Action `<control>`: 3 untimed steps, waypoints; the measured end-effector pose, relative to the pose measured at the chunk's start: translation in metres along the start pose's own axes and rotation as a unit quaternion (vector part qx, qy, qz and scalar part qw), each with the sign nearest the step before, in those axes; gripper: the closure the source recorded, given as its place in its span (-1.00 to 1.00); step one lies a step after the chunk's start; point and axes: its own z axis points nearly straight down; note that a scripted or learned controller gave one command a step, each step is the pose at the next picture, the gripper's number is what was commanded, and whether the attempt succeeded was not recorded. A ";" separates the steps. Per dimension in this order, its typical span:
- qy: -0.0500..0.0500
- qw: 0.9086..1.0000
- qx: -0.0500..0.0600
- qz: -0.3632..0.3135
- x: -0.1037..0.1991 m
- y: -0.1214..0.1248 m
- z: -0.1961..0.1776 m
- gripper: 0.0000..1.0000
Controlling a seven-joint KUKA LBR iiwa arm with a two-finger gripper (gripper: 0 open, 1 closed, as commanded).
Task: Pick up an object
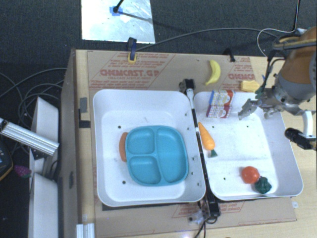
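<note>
End effector [258, 108] fingers spread, holding nothing | over right bin [277, 148]; carton [219, 104] just left

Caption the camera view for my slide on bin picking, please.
Gripper open above right bin holding carrot, tomato and carton; blue tray in left bin.

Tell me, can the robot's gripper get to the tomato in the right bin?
Probably yes. The tomato lies in the open near the bin's front, with just a green thing beside it. The gripper hangs over the same bin's far end, and nothing stands between them.
</note>
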 end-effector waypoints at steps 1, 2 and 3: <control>0.000 1.000 0.003 0.002 -0.001 -0.095 0.034 -1.00; 0.001 1.000 0.003 0.002 0.026 -0.124 0.083 -1.00; 0.000 1.000 0.001 0.002 -0.012 -0.123 0.042 -1.00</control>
